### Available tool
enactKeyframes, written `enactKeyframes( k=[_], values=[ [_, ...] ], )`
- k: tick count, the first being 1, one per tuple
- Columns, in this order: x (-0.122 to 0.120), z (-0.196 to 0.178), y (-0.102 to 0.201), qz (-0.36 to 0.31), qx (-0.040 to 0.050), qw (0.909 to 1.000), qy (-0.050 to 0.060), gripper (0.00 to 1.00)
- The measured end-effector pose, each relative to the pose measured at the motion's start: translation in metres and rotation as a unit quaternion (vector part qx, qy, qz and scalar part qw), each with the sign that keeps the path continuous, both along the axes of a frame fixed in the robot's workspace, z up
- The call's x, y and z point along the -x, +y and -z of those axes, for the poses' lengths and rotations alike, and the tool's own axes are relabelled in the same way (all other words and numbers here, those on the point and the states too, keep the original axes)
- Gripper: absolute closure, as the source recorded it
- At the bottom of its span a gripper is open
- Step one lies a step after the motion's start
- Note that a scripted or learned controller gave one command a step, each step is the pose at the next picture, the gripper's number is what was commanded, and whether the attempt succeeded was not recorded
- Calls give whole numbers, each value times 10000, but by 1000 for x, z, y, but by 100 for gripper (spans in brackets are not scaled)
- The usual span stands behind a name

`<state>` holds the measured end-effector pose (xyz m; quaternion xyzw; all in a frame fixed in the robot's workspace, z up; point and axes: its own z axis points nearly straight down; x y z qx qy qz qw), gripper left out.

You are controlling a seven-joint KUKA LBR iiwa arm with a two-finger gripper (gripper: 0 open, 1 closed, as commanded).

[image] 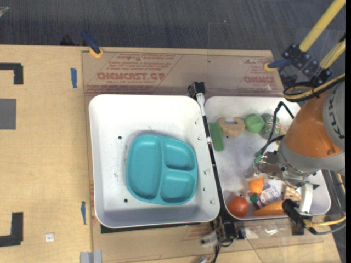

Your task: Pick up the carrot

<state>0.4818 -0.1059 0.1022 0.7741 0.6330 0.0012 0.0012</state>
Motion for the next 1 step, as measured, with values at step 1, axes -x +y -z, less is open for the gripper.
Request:
enactKeyframes(
  k=[1],
  values=[
    [-16, -82, 76, 1480, -12, 9890, 11, 100]
  ],
)
